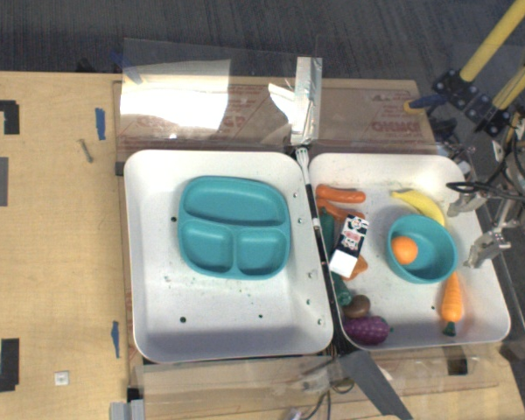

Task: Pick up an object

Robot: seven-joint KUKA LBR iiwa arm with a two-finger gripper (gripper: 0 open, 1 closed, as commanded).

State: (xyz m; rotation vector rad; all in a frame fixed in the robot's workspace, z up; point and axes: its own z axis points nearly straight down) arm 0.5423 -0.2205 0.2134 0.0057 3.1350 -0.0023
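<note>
I have no single target named, so I read the right bin [494,326] as my stock: a carrot [451,299] lies near its right wall, long axis running roughly up and down the view, green tip toward the bin's near edge; just to its left sits a teal bowl [430,256] with a small orange ball [405,250] inside, and a banana [418,204] lies touching the bowl's far rim, slanting from upper left to lower right. Along the bin's left wall I see an orange sausage-like piece [339,195], a white carton [350,247] lying tilted across other items, a brown lump [359,305] and a purple grape bunch [367,328] near the front corner. The left bin [149,261] holds a teal divided plate [234,226] at its middle. Metal parts I take for the pincer [488,226] sit at the right bin's right rim, among cables; I cannot tell how far it is spread, and I see nothing between its tips. My judgement: the carrot is the nearest piece, lying just below and left of the pincer in the view, so a grasp would want to close across its narrow width. Both bins rest on the tabletop [52,234]
</note>
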